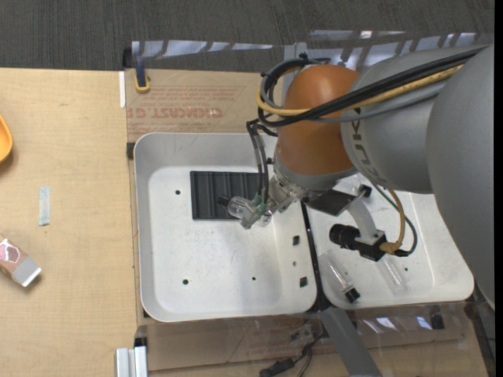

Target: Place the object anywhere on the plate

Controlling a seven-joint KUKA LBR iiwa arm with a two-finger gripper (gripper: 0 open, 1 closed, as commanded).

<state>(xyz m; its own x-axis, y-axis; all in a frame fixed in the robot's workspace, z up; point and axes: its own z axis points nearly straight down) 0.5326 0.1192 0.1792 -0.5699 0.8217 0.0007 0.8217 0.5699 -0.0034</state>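
The left bin (145, 234) is carrying a black ribbed plate (211, 195), which is lying flat toward 12 o'clock from the bin's centre. The gripper (253, 213) is hanging over the plate's 4 o'clock corner. Whether it is spread or pressed together cannot be told, since the wrist is covering it from above.

A small clear object (234, 206) with a dark end is showing just at 9 o'clock of the gripper, over the plate's ribbed surface near its lower edge. Whether it is being pinched or is resting on the plate cannot be told.

The arm, with its orange band (314, 120), is reaching in from 3 o'clock. It is covering the divider between the bins and the 12 o'clock half of the right bin (440, 277). Black and yellow cables (271, 93) are looping at 10 o'clock of the orange band.

In the right bin, a clear tube with a black cap (343, 281) is lying at 7 o'clock, close to the divider. A second clear tube (393, 272) is lying near it, at 3 o'clock from the first.

On the bench at 9 o'clock of the left bin, well apart from it, a small grey strip (44, 206) and a wrapped bar (17, 261) are lying. An orange item (4, 141) is being cut off by the frame's edge. A printed cardboard sheet (189, 104) is lying at 12 o'clock of the left bin.
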